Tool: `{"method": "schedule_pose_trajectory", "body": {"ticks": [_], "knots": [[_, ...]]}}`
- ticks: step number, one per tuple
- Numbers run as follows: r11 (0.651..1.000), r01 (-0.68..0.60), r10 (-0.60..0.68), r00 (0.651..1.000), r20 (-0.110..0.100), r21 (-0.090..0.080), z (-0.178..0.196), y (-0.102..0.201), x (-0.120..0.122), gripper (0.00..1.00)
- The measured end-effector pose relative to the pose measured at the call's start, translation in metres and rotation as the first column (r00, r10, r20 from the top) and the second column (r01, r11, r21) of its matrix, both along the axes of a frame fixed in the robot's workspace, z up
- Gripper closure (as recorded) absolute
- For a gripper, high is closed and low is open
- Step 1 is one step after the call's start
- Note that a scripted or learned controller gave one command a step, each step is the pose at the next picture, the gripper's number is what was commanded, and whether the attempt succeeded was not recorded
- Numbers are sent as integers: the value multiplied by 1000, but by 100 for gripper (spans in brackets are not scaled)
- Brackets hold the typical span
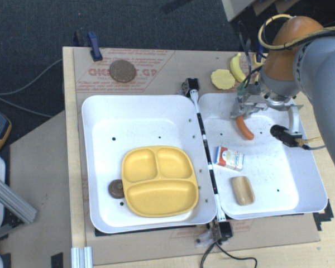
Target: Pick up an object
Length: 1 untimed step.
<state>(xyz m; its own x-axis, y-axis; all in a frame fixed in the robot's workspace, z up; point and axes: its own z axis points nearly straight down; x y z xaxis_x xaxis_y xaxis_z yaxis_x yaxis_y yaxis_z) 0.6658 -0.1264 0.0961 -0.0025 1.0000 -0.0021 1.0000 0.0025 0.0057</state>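
A: Sausage [245, 128], orange-red, lies tilted in the upper part of the right bin [301, 197], its upper end right under the gripper [247, 110].

B: Claw state?

A: Cannot tell. The metal tip sits over the sausage's top end, and the view from above does not separate the fingers or show anything between them. Not logging a hold.

B: Arm?

A: Grey body with the orange band [287, 46] enters from the upper right of the frame and comes down over the right bin's upper edge.

B: Other contents, right bin?

A: Small red, white and blue carton [229, 158] near the left wall at mid-height; tan bread-like block [243, 190] below it, apart from it.

B: Left bin [100, 121]?

A: Yellow divided plate [158, 180] in the lower centre, with a brown disc [116, 189] touching its left rim.

B: Outside the bins?

A: Yellow banana [237, 67] and a yellow lumpy piece [223, 79] on the board above the right bin; a brown round disc [122, 70] at upper left of the board.
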Motion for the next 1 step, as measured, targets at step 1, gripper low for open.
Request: {"method": "schedule_pose_trajectory", "body": {"ticks": [1], "knots": [[1000,-3,3,1000,-1,5,95,58,-61,100]]}}
